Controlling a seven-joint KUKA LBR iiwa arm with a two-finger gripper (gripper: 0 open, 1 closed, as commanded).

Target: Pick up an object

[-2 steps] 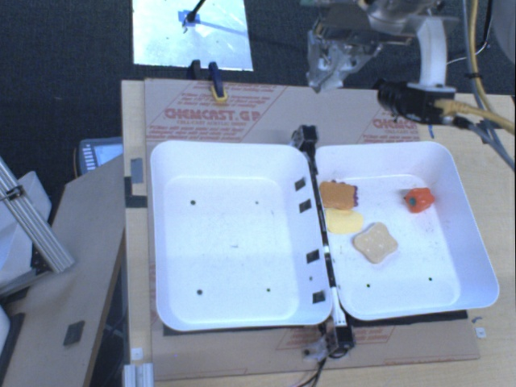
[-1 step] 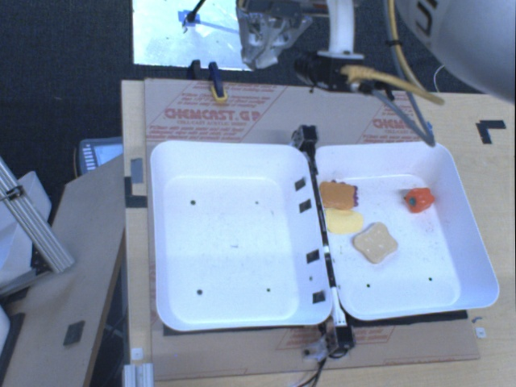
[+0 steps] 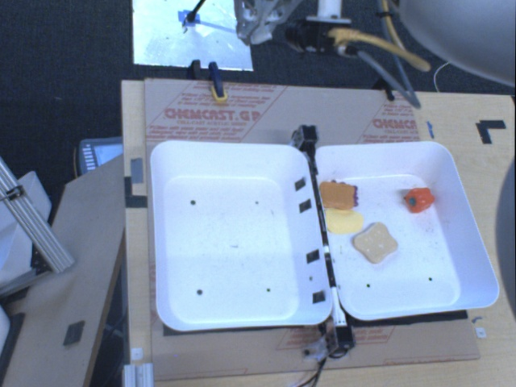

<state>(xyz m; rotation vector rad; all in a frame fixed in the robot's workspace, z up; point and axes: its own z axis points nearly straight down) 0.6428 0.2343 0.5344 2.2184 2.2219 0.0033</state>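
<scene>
Left bin point(image 3: 222, 232) sits at frame centre-left on your tabletop point(image 3: 484, 111). Gripper point(image 3: 260, 18) hangs at top centre, above the tabletop's far edge, well apart from both bins; you cannot tell its state. Right bin point(image 3: 451, 216): orange block point(image 3: 338, 195) by the left wall, yellow disc point(image 3: 345, 222) just below it, tan toast point(image 3: 375, 243) lower right, red piece point(image 3: 418, 200) toward the right side.

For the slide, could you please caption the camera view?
Gripper raised beyond two bins; right bin holds four small food-like items.
</scene>
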